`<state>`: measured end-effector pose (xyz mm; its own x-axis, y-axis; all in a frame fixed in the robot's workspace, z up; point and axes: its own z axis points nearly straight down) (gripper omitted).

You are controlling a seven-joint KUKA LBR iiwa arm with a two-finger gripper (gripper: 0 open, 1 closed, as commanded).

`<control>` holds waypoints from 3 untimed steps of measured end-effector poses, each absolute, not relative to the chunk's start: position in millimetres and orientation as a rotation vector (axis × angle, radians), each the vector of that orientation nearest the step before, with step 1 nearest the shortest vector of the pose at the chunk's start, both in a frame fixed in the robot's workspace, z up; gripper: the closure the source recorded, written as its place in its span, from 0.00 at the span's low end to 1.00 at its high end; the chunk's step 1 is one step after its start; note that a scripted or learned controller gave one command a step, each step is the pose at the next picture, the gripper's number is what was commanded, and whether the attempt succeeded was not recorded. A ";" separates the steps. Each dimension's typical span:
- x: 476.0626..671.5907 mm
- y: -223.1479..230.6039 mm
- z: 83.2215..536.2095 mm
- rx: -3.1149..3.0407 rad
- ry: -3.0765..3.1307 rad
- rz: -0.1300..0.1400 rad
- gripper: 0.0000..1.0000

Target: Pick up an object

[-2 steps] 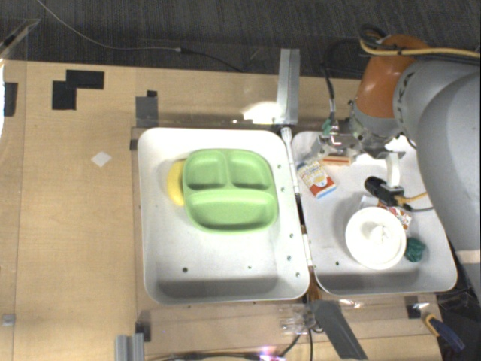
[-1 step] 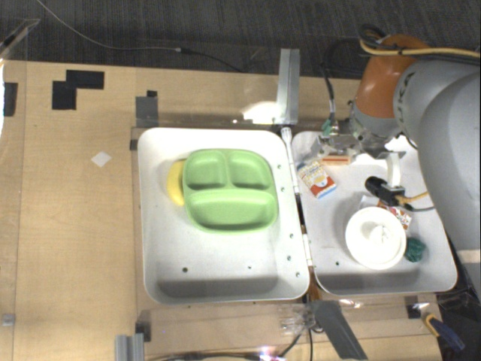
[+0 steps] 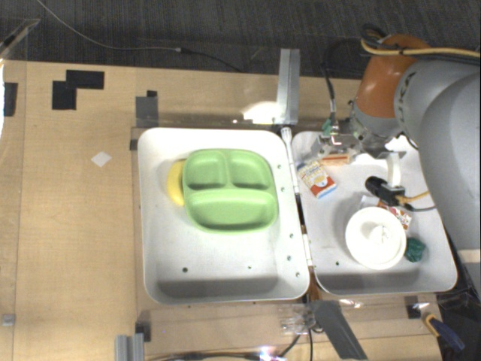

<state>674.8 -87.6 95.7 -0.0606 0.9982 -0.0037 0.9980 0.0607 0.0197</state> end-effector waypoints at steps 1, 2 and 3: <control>650.7 -87.0 96.0 2.341 2.069 0.029 0.00; 668.7 -87.6 87.6 2.406 2.013 0.009 0.00; 654.6 -84.1 86.3 2.362 2.065 0.005 0.00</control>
